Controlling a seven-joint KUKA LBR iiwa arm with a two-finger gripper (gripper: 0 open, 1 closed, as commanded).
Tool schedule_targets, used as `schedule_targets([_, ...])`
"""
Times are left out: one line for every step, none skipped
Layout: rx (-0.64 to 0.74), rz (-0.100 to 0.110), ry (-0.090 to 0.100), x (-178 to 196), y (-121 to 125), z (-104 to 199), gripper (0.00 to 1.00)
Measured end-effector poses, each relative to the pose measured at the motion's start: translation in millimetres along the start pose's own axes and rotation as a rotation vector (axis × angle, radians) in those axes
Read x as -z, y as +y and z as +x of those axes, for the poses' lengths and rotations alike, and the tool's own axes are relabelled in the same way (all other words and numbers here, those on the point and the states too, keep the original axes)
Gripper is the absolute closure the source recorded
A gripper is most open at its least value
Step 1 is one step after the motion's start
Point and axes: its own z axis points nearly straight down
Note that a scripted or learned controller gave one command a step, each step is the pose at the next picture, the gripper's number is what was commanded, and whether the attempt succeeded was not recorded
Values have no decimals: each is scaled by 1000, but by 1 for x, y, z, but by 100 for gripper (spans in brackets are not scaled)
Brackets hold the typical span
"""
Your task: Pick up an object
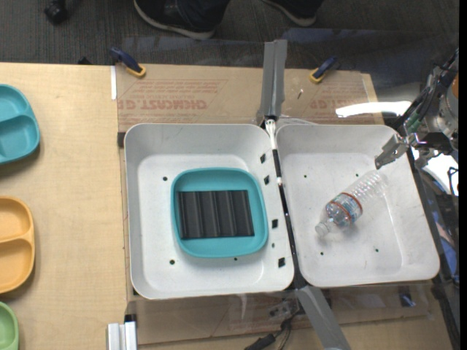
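Observation:
A clear plastic water bottle (352, 203) with a blue label lies on its side in the right bin (408, 268), its cap toward the lower left. A teal tray with a dark ribbed insert (216, 213) lies flat in the left bin (146, 268). My gripper (400, 154) hangs at the right bin's upper right edge, above and to the right of the bottle and apart from it. It is open, and nothing sits between its fingers.
A grey divider strip (273, 86) runs between the two bins. Teal (16, 133) and orange (13, 243) divided plates lie on the wooden table at far left. Two clamps (130, 64) pin the cardboard behind the bins. Cables hang beside the arm at the right.

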Motion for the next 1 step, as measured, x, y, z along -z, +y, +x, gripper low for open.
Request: schedule_targets([28, -2, 0, -165, -9, 18, 0])
